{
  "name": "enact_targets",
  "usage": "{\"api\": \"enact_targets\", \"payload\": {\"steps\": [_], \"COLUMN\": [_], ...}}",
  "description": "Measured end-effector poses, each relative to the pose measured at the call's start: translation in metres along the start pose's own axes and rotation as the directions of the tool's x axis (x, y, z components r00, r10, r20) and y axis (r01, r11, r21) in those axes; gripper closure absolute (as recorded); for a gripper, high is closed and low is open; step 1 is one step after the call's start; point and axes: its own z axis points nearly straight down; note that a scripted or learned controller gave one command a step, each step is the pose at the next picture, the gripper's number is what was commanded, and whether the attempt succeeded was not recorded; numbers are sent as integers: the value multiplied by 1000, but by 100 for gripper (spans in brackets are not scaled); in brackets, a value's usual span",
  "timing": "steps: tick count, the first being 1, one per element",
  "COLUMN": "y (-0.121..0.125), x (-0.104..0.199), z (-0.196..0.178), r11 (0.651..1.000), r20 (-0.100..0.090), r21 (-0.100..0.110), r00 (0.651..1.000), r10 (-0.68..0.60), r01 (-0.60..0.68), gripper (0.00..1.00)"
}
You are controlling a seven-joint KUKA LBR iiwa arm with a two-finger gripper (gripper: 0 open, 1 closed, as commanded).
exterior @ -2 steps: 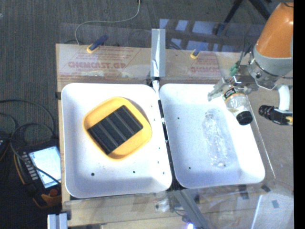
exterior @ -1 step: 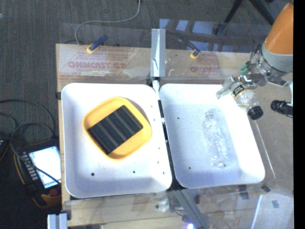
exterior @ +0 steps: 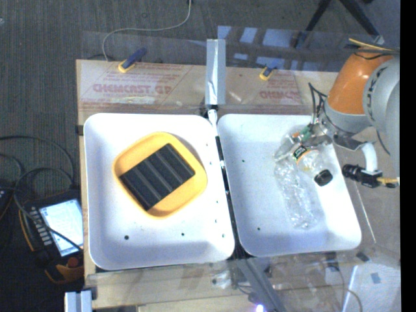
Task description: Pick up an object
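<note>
Two shallow white bins are sitting side by side on the counter [exterior: 91, 77]. The left bin [exterior: 104, 239] is holding a yellow dish-like object with a black ribbed top [exterior: 160, 173], lying near its centre. The right bin [exterior: 260, 207] is holding a crumpled clear plastic piece [exterior: 296, 197] toward its right side. The end effector [exterior: 311, 147] is hovering over that plastic's upper end; whether it is gripping anything cannot be told.

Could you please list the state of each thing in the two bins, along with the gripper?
Yellow block with black ribbed top: lying flat in the left bin, untouched.
Clear crumpled plastic bottle: lying on its side in the right bin.
Gripper: down at the bottle's upper end.
</note>
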Motion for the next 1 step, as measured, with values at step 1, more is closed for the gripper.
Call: {"api": "enact_targets", "payload": {"steps": [1], "y": [26], "x": [3], "z": [8], "r11": [998], "r20": [3], "r21": [3], "r00": [998], "r10": [-65], "r01": [65], "gripper": [0]}}
